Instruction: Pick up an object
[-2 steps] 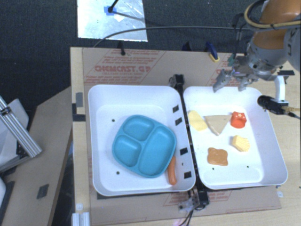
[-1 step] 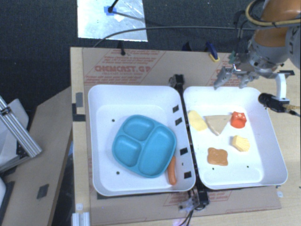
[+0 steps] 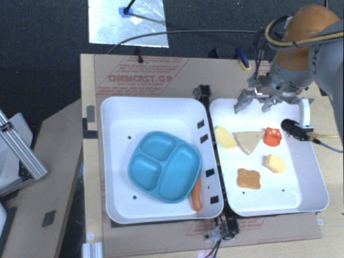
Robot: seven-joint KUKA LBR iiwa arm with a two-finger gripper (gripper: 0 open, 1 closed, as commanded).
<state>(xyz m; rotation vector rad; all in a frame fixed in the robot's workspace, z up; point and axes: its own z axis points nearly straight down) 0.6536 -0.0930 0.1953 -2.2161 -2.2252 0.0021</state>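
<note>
Five small toy foods lie in my right white bin (image 3: 309, 195): a pale yellow oval piece (image 3: 226, 138), a beige wedge (image 3: 248, 142), a red cap-shaped piece (image 3: 272, 136), a yellow block (image 3: 275, 163) and an orange-brown lump (image 3: 249, 179). My gripper (image 3: 253, 104) hangs spread and empty over the bin's far edge. Descending here, I'd likely strike the rim or close on nothing.

Even, bright overhead light; white bins (image 3: 161, 104) near overexposed, foil sheet (image 3: 128, 15) glaring, shadows soft, focus slightly soft throughout, dark surround.
</note>
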